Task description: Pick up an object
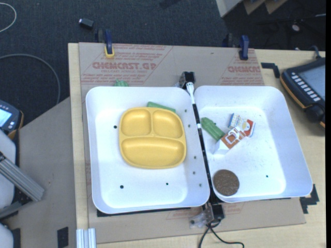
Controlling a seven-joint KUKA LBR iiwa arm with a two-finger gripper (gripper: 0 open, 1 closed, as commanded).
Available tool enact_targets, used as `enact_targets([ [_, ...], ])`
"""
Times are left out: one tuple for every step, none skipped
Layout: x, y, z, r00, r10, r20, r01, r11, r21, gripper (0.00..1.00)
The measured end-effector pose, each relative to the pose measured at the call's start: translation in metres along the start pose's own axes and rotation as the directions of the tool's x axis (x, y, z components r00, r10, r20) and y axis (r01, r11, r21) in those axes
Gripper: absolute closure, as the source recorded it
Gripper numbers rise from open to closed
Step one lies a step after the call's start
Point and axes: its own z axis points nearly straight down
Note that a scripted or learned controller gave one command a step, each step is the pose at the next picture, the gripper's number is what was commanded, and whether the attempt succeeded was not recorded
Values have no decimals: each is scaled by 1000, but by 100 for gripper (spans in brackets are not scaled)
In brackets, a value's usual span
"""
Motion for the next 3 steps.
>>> enact_targets([
  [1,-32,88,1000,3,-8,-3,1000,14,100],
  [73,-31,101,1000,-6,-8,6,1000,10,100],
  [152,-29,-31,1000,-10,-5,10,1000,-12,100],
])
